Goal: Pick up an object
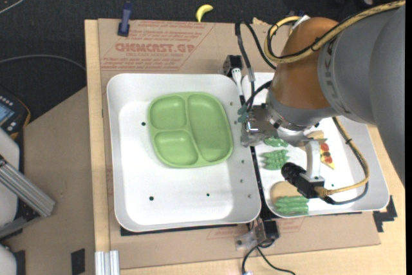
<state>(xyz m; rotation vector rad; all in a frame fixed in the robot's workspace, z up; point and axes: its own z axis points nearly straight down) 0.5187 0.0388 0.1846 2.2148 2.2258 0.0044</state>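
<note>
A green three-compartment plate (190, 129) lies flat in the left bin (129, 190). In the right bin (373, 187) are small toys: a green leafy piece (275, 160), another green piece (291, 205) at the front, a tan disc (279, 189) and a small slice with red and yellow spots (326, 154). My gripper (277, 137) hangs under the orange wrist band, low over the right bin's left side, just above the green leafy piece. The wrist hides most of it.
The grey arm (360, 67) covers the back of the right bin. Black cables and a connector (301, 180) trail over the toys. A banana (203, 11) and a blue object (124, 19) lie beyond the bins on the cardboard.
</note>
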